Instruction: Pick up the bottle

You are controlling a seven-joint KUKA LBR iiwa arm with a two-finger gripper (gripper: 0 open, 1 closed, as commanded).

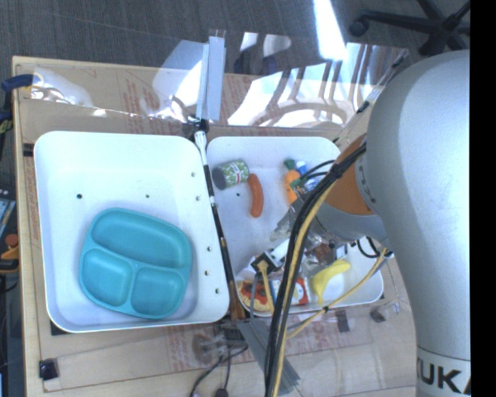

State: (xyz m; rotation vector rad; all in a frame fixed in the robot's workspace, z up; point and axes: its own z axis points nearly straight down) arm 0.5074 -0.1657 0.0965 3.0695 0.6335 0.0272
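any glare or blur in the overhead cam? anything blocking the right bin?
Camera view: strong window glare on the clear panel behind the bins; both white bins run near overexposed, the left bin flat and almost shadowless. The arm looms large and soft-focused, and with its cables covers much of the right bin. The teal tray is sharp.

My arm point(430, 180) covers the right bin's point(231, 222) right side and runs off the picture's right edge | my gripper point(293, 259) is buried under cables point(285, 304), too tangled to read | the yellow thing point(331, 278) is half hidden, unidentifiable.
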